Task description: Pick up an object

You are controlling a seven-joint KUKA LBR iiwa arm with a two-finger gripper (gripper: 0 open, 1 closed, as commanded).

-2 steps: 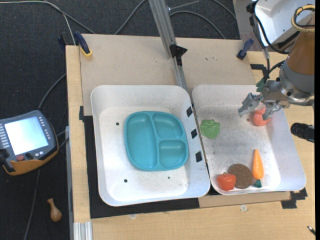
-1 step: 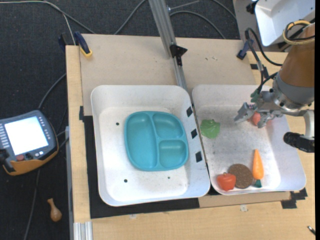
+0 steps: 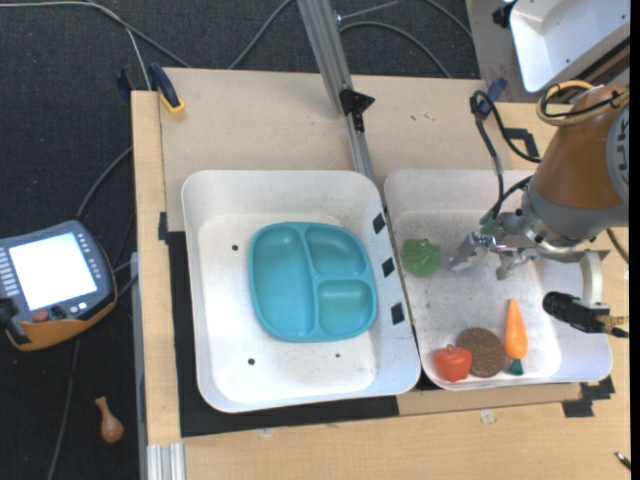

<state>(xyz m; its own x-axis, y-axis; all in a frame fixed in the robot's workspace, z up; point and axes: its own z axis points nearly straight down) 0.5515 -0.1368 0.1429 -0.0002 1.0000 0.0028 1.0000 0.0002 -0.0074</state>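
Bench scene from above: two shallow white bins sit side by side on a wooden board, and I reach in from the right, grey arm [image 3: 585, 158] with its orange band above the wrist, over the right bin [image 3: 440, 190]. My gripper [image 3: 487, 252] hangs low above the middle of that bin's speckled floor. My fingers [image 3: 465, 254] stand apart with nothing between them, their metal tips pointing left.

Just beyond those tips, a small gap away, a green leafy toy vegetable [image 3: 420, 257] lies near the bin's left wall. Along the near edge of the same bin, a red toy tomato [image 3: 453, 363] touches a round brown cookie-like disc [image 3: 484, 350], and an orange toy carrot [image 3: 515, 330] stands just beside the disc on its right, its point toward me. All three lie well short of my fingertips.

The left bin [image 3: 215, 368] holds a teal divided plate [image 3: 312, 280], three compartments, lying flat near its centre. A slanted metal rail [image 3: 335, 63] runs down to the seam between the bins. On the dark floor at left rests a handheld control pendant [image 3: 52, 278] with a lit screen.
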